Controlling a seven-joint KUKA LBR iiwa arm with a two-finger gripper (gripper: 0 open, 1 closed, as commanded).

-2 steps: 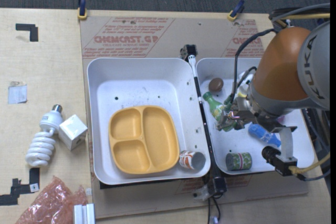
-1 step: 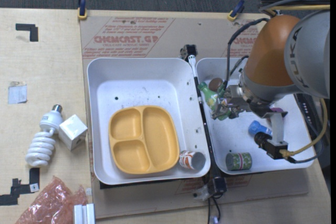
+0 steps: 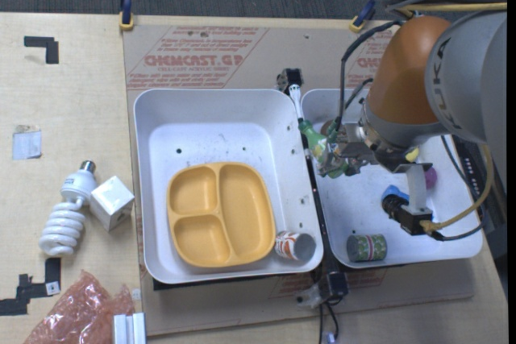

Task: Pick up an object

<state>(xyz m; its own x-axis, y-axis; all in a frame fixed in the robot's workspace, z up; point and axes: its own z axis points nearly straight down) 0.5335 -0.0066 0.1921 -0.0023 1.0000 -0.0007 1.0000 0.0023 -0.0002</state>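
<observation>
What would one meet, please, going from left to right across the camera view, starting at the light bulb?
Light bulb → white cube → yellow divided plate → small cup → green can → blue object

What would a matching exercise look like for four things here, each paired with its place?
Things:
1. tray
2. bulb
3. can
4. cup

Places:
A. on the bench, left of both bins
B. near the front edge of the right bin
C. front right corner of the left bin
D. middle of the left bin

Pairs: 1-D, 2-A, 3-B, 4-C
</observation>
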